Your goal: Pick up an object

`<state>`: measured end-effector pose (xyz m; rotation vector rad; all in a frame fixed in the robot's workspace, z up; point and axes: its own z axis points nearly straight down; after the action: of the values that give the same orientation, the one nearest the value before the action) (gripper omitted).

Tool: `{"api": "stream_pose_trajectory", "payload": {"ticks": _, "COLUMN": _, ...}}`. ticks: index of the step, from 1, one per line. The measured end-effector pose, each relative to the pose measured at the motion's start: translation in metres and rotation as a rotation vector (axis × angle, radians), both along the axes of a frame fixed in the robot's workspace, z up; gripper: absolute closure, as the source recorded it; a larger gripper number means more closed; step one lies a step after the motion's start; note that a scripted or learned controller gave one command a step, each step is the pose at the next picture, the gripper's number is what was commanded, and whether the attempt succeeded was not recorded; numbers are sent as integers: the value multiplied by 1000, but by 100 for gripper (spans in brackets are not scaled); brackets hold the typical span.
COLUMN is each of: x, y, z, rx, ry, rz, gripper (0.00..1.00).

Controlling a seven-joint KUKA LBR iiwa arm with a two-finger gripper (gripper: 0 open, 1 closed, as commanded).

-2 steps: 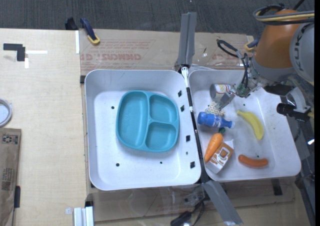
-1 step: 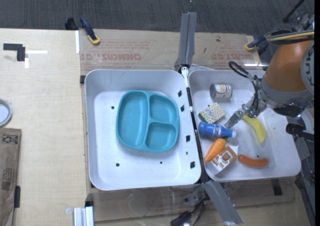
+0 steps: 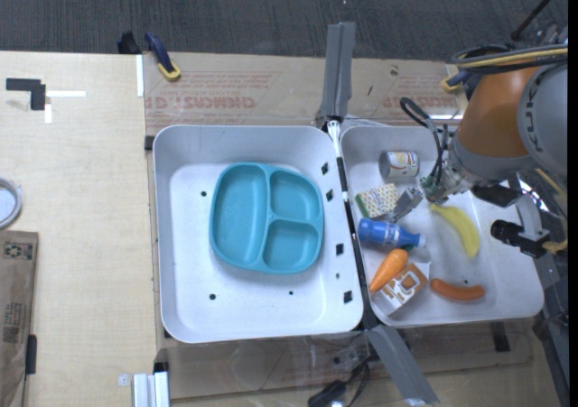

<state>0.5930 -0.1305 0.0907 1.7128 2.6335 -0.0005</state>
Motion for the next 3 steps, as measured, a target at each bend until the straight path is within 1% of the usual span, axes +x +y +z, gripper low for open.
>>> {"api": "stream_pose_trajectory", "payload": {"ticks": 1, "x": -11, "y": -9, "z": 44, "rx": -1, "ry": 1, "rz": -153, "gripper": 0}}
{"api": "stream_pose_trajectory", "payload": {"ticks": 2, "x": -67, "y": -37, "z": -1, "rx": 0, "ry": 4, "rz": -104, "gripper": 0}}
{"api": "stream_pose_trajectory", "payload": {"ticks": 3, "x": -115, "y": -2, "z": -1, "rx": 1, "ry": 3, "rz": 14, "gripper": 0}}
